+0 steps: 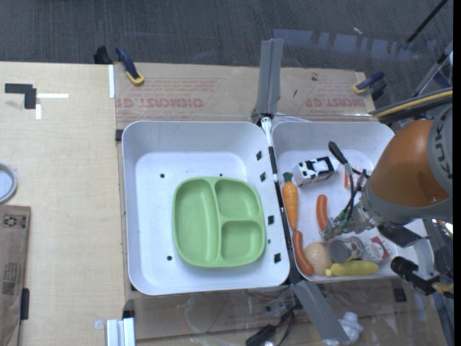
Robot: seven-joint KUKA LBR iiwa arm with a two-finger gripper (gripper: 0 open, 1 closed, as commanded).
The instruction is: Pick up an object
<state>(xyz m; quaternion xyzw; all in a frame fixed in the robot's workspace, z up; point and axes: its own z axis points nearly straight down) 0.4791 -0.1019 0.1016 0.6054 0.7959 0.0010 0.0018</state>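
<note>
The right bin (338, 132) holds several small items. An orange carrot (289, 200) lies along its left wall, and a black and white toy car (315, 169) sits behind it. A red sausage (321, 211) lies in the middle. Along the front are a second red piece (300, 254), a tan round potato (317, 253), a grey can (343, 250) and a yellow banana (353, 268). My gripper (337, 226) hangs low in this bin, just above the can and right of the sausage. The orange-banded wrist (410, 171) covers the bin's right side.
The left bin (144, 193) holds a green divided plate (220, 222). A grey post (270, 78) stands behind the wall between the two bins. Blue and yellow clamps (128, 67) sit on the cardboard behind the bins. A tape roll (6, 184) lies at the far left.
</note>
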